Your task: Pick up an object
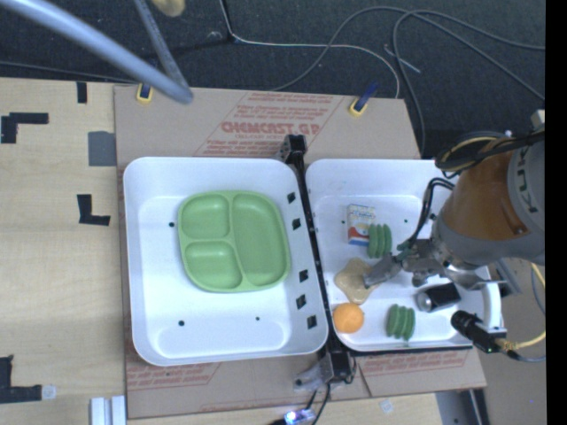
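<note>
Camera view has my gripper [383, 273] low in the right bin [416, 177], its dark fingers [390, 269] reaching over the tan bread-like piece [352, 280]; I cannot tell whether they are apart or together, and nothing visibly sits between them. Around that tan piece lie an orange ball [348, 318] just below, a green ridged piece [379, 240] just above, another green one [400, 322] to the lower right, and a small carton [359, 220] farther up. I judge the pick as not yet done: everything seems to rest on the bin floor, so grasp and lift remain.
</note>
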